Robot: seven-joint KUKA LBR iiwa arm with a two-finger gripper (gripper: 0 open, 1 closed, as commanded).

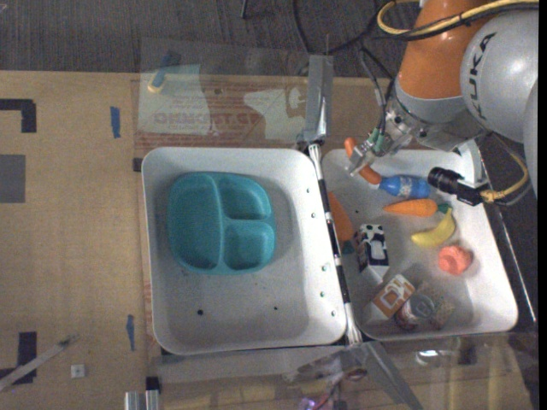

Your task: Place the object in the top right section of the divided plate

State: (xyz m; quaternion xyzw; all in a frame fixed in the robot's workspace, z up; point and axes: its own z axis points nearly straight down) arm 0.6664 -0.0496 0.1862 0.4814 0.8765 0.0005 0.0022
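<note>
A teal divided plate lies in the left white bin, with its two smaller sections on the right side. My gripper is low at the far left corner of the right bin. It sits directly over a small orange carrot, whose two ends stick out on either side of the gripper. The carrot's middle is hidden by the gripper.
The right bin also holds a blue bottle, a larger carrot, a banana, a pink toy, a black-and-white cow-patterned item, a small box and a round can. An orange stick lies along the divider between the bins.
</note>
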